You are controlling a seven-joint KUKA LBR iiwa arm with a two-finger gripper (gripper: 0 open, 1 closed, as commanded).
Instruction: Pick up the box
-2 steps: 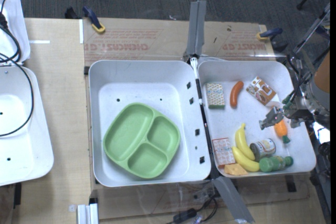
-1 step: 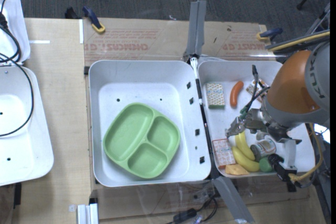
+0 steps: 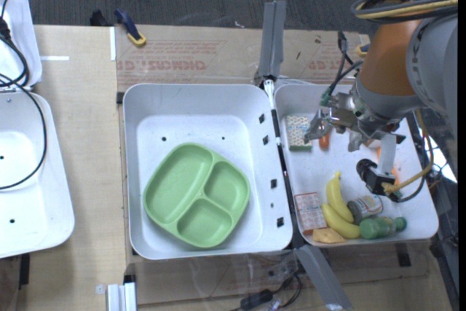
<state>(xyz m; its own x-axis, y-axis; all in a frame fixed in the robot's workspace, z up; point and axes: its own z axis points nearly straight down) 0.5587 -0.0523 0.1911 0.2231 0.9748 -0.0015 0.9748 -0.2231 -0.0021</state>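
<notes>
The box [image 3: 298,132] is small and flat, with a pale patterned face; it lies in the right bin [image 3: 429,218] at its upper left, near the dividing wall. The hand [image 3: 322,129] sits just right of it, partly over an orange item; how far it is open I cannot tell, and nothing is seen in its hold. A second printed carton [image 3: 309,210], bananas [image 3: 337,206] and a green bottle [image 3: 381,228] lie along the bin's lower edge. The left bin [image 3: 145,109] holds a green divided plate [image 3: 196,194]. The worktop [image 3: 76,65] is pale wood, with dark floor beyond. The arm's bulk covers the right bin's upper right.
</notes>
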